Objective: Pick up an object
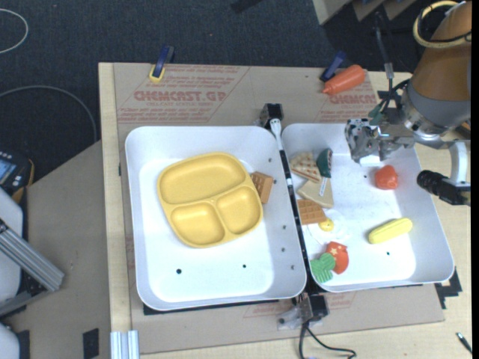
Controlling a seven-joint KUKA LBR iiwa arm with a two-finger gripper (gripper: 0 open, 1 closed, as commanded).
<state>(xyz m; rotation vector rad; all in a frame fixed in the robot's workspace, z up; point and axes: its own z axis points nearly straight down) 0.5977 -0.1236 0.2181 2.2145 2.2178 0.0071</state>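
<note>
1. Up at the far edge of the right bin [430, 234], the jaws [364, 142] hang over bare white floor; whether they are spread or pressed together I cannot tell
2. Just beside them lies a red tomato [385, 177], apart from them
3. Nearer the front sits a yellow corn cob [389, 230]
4. Over in the left bin [142, 200] rests a yellow divided plate [209, 198]

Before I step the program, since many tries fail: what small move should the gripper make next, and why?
Probably shift slightly toward the red toy and descend. The gripper hangs over the right bin, just up and left of that toy, which lies apart from the other items.
</note>
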